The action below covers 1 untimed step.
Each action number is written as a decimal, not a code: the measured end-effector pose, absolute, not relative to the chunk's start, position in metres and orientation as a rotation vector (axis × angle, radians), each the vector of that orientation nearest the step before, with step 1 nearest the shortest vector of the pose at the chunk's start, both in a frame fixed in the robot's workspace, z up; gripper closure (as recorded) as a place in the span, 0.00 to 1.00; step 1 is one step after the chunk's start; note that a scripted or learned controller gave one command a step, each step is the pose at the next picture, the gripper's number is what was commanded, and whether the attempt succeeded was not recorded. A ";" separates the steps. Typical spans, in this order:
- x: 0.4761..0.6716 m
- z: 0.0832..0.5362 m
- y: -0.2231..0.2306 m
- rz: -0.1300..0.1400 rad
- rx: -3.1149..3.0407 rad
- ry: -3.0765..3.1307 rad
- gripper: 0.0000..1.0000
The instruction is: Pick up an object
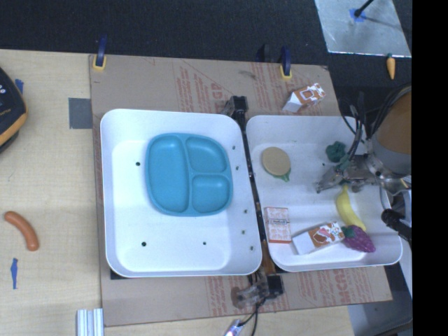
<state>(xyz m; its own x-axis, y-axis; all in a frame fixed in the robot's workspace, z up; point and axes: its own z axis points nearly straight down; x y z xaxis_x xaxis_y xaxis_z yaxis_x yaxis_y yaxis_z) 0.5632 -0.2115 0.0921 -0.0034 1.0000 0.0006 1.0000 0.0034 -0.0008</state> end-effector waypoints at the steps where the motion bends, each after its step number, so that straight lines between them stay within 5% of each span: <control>1: 0.481 0.091 -0.212 0.004 -2.214 -2.225 0.00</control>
<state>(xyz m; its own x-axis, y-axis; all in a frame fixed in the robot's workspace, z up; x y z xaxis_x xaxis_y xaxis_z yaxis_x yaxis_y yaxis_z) 0.4812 -0.2121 0.0914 -0.0048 1.0000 0.0002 1.0000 0.0048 -0.0039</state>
